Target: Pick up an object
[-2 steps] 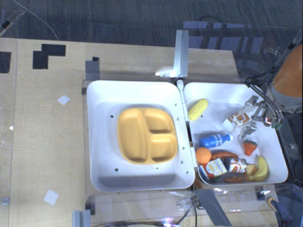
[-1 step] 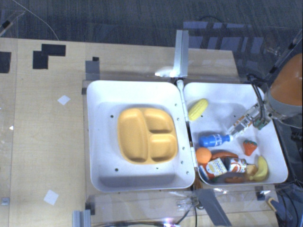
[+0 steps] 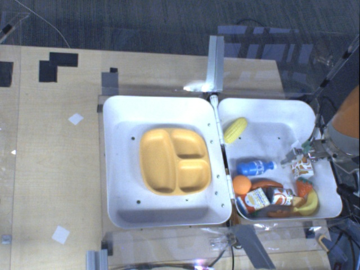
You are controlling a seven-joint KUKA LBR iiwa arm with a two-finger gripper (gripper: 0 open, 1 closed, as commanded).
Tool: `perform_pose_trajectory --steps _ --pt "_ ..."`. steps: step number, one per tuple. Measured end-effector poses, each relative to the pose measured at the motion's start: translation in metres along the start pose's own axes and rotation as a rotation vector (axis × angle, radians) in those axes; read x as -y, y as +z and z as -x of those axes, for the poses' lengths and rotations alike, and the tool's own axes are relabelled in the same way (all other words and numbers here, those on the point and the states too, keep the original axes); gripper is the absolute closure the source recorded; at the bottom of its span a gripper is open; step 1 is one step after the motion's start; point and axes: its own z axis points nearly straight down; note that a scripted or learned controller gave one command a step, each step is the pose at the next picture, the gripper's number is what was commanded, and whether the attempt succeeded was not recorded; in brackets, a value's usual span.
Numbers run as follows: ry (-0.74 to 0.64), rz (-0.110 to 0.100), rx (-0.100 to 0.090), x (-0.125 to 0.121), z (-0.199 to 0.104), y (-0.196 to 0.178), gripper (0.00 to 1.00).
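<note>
My gripper (image 3: 302,155) hangs low over the right side of the right bin (image 3: 270,129), reaching in from the right edge under the orange wrist band (image 3: 346,117). Just below it is a small white and brown carton (image 3: 304,168); whether the gripper touches it is unclear. Along the bin's front lie an orange (image 3: 242,185), a dark sauce bottle (image 3: 269,197) with a yellow label, a banana (image 3: 308,205) and a red-orange piece (image 3: 304,188). A blue bottle (image 3: 254,167) lies mid-bin, and a yellow corn cob (image 3: 235,129) sits near the left wall.
The left bin (image 3: 121,167) holds a yellow divided plate (image 3: 173,160). A metal post (image 3: 216,66) stands behind the seam between the bins. Cables run along the bench's right and front edges. The back of the right bin is bare.
</note>
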Motion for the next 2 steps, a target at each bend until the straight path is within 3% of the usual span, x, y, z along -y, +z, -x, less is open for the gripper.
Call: perform_pose_trajectory --steps 1,2 --pt "-0.105 0.019 0.019 0.003 0.0 0.01 0.0" --pt "-0.079 0.039 0.031 0.02 -0.014 0.01 0.0"
